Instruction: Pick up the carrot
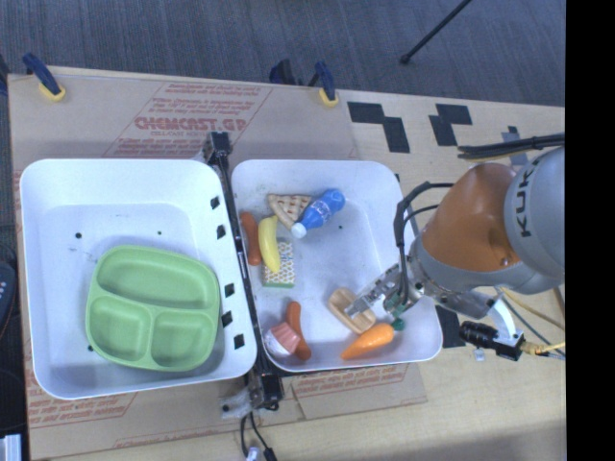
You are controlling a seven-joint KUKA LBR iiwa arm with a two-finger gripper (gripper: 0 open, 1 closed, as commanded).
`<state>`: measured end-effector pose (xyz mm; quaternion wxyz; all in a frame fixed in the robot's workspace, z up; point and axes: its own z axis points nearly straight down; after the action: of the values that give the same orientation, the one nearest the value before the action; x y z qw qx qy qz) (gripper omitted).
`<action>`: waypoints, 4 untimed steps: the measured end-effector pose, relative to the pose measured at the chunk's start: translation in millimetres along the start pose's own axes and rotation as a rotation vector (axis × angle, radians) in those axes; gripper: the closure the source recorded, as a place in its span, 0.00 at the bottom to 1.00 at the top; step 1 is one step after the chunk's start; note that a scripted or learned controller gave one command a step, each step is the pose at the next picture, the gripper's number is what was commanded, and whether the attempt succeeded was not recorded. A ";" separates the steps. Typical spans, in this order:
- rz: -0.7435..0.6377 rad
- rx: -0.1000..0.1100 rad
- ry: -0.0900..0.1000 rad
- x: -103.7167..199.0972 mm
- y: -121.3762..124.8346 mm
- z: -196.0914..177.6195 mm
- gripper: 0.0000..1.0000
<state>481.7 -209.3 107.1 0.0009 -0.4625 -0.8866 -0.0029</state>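
The carrot (370, 341) is orange with a small green top. It lies in the right bin (384, 185) near the front right corner, close to the front wall. My gripper (377, 299) hangs low over the bin's right side, just above and behind the carrot. It sits next to a tan bread piece (346, 313). The carrot lies free on the bin floor, apart from the gripper. The grey arm with its orange band (471, 229) reaches in from the right.
The right bin also holds a blue bottle (319, 211), a toast wedge (288, 206), a banana (270, 245), a sausage (252, 238), a cracker block (281, 275) and a hot dog (299, 330). A green divided plate (152, 307) lies in the left bin (58, 190).
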 end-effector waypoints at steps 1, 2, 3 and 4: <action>0.000 0.001 0.001 0.3 -0.2 0.5 0.00; -0.307 -0.001 -0.008 0.1 -1.2 11.0 0.00; -0.656 0.003 -0.011 21.4 13.0 11.9 0.00; -1.079 0.002 -0.011 26.1 17.1 12.1 0.00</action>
<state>480.8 -178.0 95.2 -0.0051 0.0588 -0.9983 0.0002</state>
